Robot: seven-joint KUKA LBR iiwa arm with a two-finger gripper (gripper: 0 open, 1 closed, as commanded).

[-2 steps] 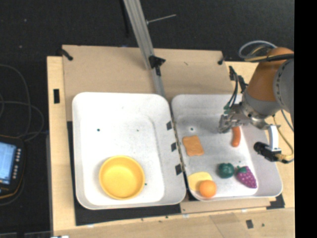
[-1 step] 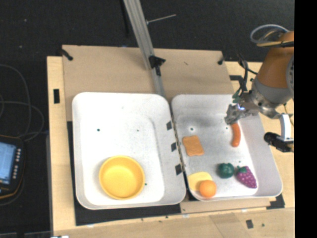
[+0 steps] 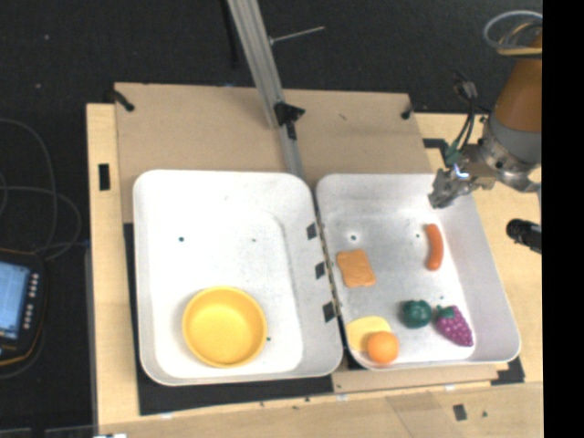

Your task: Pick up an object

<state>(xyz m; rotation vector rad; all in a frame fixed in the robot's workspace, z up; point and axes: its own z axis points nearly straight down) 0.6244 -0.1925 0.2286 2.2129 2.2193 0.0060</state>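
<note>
- gripper [image 3: 447,190] sits over the top right corner of the right bin [image 3: 383,194], honestly can't tell how it's set, nothing in it
- nearest thing is the sausage [image 3: 434,246], just below it
- I'd drop straight onto its middle and close across the narrow side, it lies well apart from the cracker [image 3: 355,267]
</note>
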